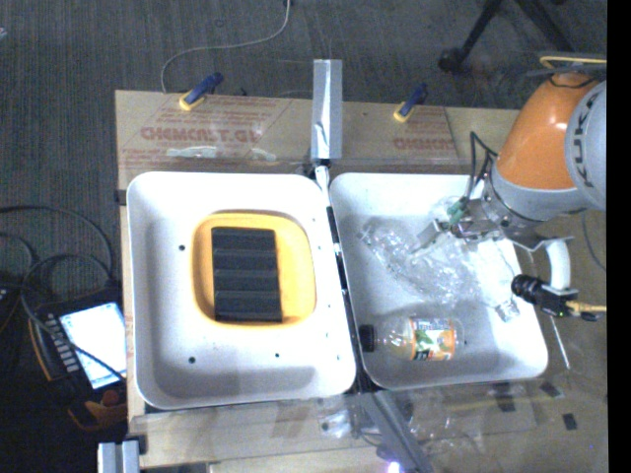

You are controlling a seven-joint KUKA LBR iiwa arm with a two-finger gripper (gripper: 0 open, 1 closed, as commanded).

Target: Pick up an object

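In the right bin (pixel 370 197) a crumpled clear plastic wrapper (pixel 409 259) lies across the middle. A small bottle (pixel 419 338) with amber liquid, a colourful label and a dark cap lies on its side near the bin's front wall. My gripper (pixel 454 221) hangs over the back right part of this bin, at the upper right edge of the plastic wrapper. The grey wrist and orange band (pixel 537 141) rise behind it. In the left bin (pixel 158 264) rests a yellow tray with a black ribbed insert (pixel 251 267).
A vertical metal post (pixel 326 106) stands behind the seam between the bins. Two blue and yellow clamps (pixel 200 90) hold the cardboard backing. A black fitting on the arm (pixel 537 292) juts over the right bin's right rim. A tablet (pixel 84 338) lies on the floor at left.
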